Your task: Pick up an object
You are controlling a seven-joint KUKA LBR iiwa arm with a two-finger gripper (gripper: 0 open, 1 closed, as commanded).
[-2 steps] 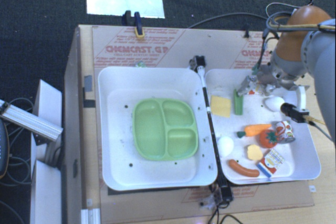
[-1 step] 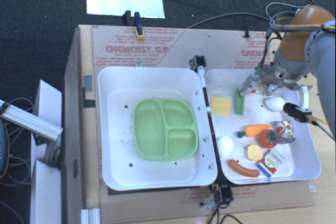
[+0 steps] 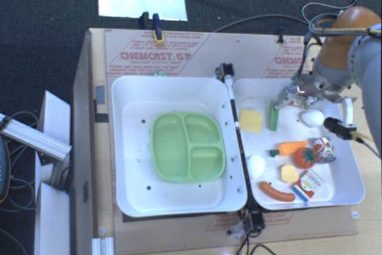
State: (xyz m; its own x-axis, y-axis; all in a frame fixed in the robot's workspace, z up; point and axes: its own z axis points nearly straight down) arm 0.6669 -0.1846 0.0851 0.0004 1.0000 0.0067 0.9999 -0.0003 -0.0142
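Note:
My gripper (image 3: 290,94) hangs over the back of the right bin (image 3: 352,188), reaching in from the upper right. Just below and left of it a green stick-shaped toy (image 3: 273,116) stands on end, close to the gripper; contact cannot be judged. A yellow cheese slice (image 3: 250,121) lies left of the stick. A white egg (image 3: 311,118) rests right of it, under the wrist. Further forward lie a carrot (image 3: 292,147), a tomato (image 3: 305,157), a small can (image 3: 323,150), a second white egg (image 3: 256,166), a yellow block (image 3: 289,173), a sausage (image 3: 276,191) and a small carton (image 3: 305,184).
The left bin (image 3: 128,146) holds a green divided plate (image 3: 188,146). A black divider bar (image 3: 236,128) runs between the bins. Cables (image 3: 334,12) loop above the arm at the back right. A clamp (image 3: 156,30) sits at the bench's far edge.

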